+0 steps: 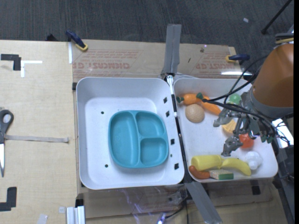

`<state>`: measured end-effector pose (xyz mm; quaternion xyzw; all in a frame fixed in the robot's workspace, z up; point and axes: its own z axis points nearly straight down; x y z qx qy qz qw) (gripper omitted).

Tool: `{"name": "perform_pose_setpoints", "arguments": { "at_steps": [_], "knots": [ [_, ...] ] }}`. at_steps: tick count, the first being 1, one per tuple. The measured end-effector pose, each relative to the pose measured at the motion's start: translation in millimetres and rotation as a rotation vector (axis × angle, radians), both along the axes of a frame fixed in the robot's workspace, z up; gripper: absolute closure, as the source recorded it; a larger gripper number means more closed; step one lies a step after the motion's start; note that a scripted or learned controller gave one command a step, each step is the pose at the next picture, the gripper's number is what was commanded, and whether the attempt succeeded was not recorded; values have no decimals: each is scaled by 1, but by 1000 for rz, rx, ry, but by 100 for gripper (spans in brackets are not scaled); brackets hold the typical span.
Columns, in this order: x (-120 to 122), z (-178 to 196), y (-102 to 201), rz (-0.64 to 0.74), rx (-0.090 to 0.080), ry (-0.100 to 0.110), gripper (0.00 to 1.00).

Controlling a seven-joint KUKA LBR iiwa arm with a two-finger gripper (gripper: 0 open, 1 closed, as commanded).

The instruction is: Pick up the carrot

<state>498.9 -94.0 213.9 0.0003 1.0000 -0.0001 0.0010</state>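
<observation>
Reaching in from the right, the gripper (227, 135) hangs over the right bin (266, 171), fingers slightly apart and holding nothing. The carrot (202, 102) lies near the far left corner, beside an egg (195, 113). A banana (219, 163) lines the near wall. The left bin (88, 139) holds a teal plate (138, 138).

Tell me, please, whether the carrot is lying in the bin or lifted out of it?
In the bin. The carrot lies flat near the right bin's back edge, beside the egg; the end effector hangs apart from it.
</observation>
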Motion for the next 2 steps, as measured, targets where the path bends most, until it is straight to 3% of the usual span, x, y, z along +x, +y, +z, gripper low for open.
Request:
{"name": "perform_pose_setpoints", "arguments": {
  "at_steps": [1, 2],
  "knots": [
    [60, -54, -51, 19, -1, -3, 0],
    [120, -112, -63, 30, -1, -3, 0]
  ]
}}
